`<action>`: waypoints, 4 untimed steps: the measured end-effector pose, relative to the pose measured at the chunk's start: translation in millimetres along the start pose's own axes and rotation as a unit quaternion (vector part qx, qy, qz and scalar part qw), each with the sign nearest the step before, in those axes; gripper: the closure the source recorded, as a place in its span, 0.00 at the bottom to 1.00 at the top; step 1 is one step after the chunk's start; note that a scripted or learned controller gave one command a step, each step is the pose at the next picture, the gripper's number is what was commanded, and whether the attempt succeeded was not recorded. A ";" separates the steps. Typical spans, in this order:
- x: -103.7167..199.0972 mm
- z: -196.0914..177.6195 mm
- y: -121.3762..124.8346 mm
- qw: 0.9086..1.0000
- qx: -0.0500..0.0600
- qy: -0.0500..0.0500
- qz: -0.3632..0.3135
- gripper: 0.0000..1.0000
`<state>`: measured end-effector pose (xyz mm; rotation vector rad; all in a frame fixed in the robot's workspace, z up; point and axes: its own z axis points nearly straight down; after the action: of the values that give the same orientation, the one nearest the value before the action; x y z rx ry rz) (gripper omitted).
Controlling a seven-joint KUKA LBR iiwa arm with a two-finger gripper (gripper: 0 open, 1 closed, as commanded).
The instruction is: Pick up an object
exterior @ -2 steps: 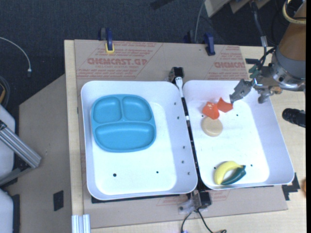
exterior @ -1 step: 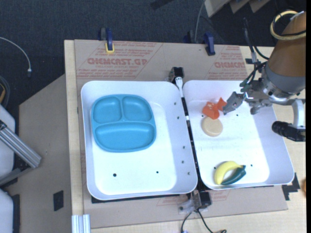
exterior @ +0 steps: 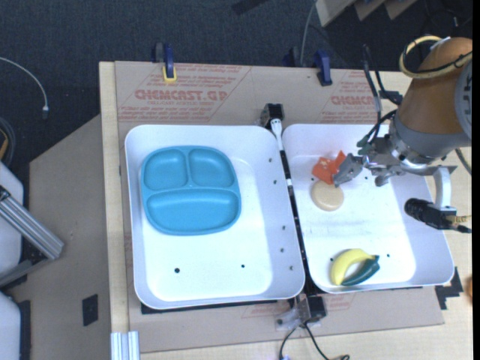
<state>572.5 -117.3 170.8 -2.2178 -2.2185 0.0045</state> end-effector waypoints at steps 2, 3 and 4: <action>8.2 45.0 -2.0 1.000 -0.003 -0.001 0.001 1.00; 2.0 -1.5 4.1 1.000 -0.005 -0.001 0.000 1.00; 1.8 -47.3 5.4 1.000 -0.006 -0.002 0.000 1.00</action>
<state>578.1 -115.6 218.2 -2.2245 -2.2267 -0.0054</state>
